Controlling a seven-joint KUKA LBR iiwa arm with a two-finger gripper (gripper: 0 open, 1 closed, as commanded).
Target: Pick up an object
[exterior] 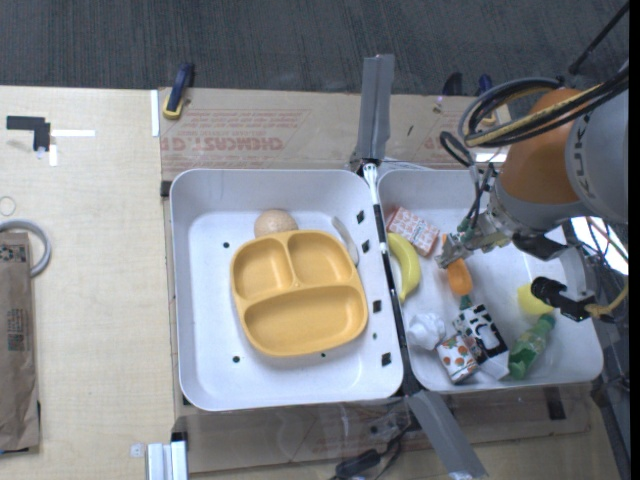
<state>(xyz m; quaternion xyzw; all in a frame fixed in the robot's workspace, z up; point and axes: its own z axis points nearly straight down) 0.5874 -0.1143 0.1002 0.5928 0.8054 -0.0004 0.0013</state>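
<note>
My gripper (pixel 458 255) hangs low in the right bin (pixel 560 370), near its left-middle, under the grey arm with the orange band (pixel 537 163). Right below its tip lies a small orange object (pixel 460 280); whether the two touch is unclear. A banana (pixel 404 262) lies along the bin's left wall. A red-and-white packet (pixel 414 230) sits just left of the gripper. Toward the front are a crumpled white piece (pixel 427 329), a black-and-white carton (pixel 480 331), a small printed box (pixel 457 358) and a green bottle (pixel 527 348). A yellow lemon-like piece (pixel 535 299) lies at the right.
The left bin (pixel 200 298) bears a yellow divided plate (pixel 298 293), with a beige ball (pixel 274 222) behind it. A raised divider (pixel 385 268) separates the bins. Cables and a black fitting (pixel 560 299) hang at the right. A brown bag (pixel 17 338) lies far left on the bench.
</note>
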